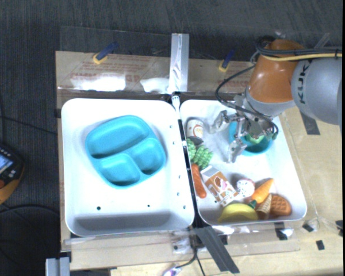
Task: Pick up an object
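We see the arm (310,88) reaching in from the right, its orange band over the far right corner of the right bin (287,171); the gripper (237,137) hangs low in that bin's far half, and whether its fingers are spread or closed we cannot tell, nor do we see anything between them; just beside it, toward the right wall, sits a teal cup (259,142), partly hidden by the wrist; a can (194,129) lies at the far left corner of this bin, against the divider; below it along the left wall come a green toy (199,153) and then a carrot (198,181), lying lengthwise by the divider; a small carton (218,186) sits tilted near the middle; along the near edge are a banana (238,213), a white ball (245,187), an orange cone (263,191) and a brown waffle (279,204) in the near right corner, all crowded close and some touching; the left bin (75,206) holds a blue tray (125,149) with three compartments, set at a slant near its centre; on the floor at the far left lies a handheld pendant (0,174).
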Controlling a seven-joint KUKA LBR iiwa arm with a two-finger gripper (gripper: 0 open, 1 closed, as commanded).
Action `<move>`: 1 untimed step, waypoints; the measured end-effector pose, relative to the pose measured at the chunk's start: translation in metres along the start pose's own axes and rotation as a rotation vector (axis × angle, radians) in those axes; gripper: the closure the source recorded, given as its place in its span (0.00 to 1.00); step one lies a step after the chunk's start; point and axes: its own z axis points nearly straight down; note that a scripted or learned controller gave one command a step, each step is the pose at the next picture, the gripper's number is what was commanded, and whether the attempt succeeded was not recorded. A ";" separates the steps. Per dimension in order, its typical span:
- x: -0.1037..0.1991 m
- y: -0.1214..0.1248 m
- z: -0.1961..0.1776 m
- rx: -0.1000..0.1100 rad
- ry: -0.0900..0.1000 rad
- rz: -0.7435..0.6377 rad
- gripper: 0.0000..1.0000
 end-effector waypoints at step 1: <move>0.048 0.055 0.004 0.004 -0.008 -0.103 0.00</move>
